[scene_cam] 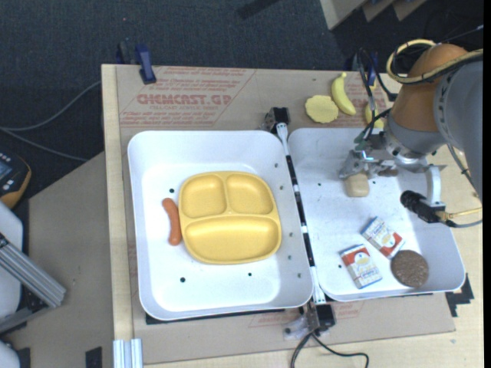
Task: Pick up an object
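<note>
End effector (367, 163) hovering just above beige lump (357, 185).
You are looking at the lump in the right bin (322, 228), upper-left area, lying directly below and slightly left of the end effector; whether that end effector is spread or pressed together, you cannot tell.

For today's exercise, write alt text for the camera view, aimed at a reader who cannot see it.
A grey robot arm's gripper hovers over a small beige lump in the right white bin, which also holds two small cartons and a brown disc. The left bin holds a yellow divided tray and a toy sausage.
</note>
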Robot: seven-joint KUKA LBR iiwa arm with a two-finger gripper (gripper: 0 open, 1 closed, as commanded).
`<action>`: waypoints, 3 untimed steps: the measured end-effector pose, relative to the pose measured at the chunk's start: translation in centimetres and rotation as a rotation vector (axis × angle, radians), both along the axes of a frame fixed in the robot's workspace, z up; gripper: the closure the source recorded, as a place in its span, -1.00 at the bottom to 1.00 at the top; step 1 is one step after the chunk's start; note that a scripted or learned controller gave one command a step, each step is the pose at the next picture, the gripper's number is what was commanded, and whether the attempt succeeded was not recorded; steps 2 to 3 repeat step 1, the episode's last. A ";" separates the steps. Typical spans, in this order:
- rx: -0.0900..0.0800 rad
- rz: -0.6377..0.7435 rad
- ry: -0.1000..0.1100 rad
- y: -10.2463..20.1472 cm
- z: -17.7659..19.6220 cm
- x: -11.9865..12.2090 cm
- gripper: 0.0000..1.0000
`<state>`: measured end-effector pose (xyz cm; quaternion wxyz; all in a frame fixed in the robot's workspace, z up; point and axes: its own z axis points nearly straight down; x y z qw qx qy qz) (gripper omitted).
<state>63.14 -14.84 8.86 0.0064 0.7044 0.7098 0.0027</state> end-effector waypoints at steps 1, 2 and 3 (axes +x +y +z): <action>0.008 0.003 0.004 9.5 10.3 -3.0 1.00; 0.008 0.003 0.004 9.5 10.3 -3.0 1.00; 0.008 0.003 0.004 9.5 10.3 -3.0 1.00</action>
